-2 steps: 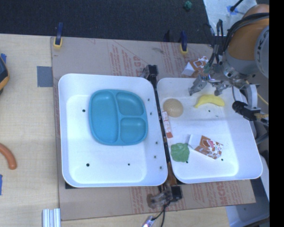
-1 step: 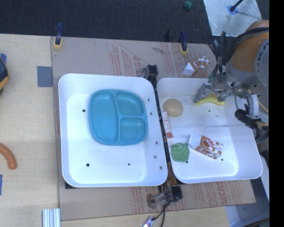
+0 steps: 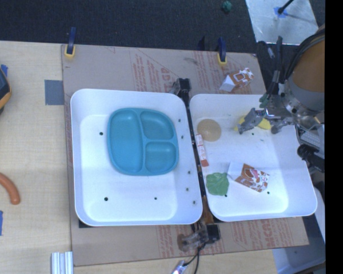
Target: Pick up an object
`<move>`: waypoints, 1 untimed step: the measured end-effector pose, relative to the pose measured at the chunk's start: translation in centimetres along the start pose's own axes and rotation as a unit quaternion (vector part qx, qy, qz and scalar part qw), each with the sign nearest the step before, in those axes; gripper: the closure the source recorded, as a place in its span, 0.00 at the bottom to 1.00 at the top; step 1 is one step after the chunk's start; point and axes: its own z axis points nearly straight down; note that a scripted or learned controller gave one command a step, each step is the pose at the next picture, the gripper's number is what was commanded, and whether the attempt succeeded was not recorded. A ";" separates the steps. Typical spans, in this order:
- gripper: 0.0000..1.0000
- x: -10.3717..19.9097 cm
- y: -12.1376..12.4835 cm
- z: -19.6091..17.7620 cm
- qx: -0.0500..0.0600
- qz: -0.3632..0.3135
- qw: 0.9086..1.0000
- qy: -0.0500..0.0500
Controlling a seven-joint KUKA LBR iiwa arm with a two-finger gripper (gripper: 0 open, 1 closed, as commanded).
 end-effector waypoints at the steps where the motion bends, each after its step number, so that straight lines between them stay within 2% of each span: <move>1: 0.00 -4.2 4.4 4.2 0.001 0.001 1.000 -0.001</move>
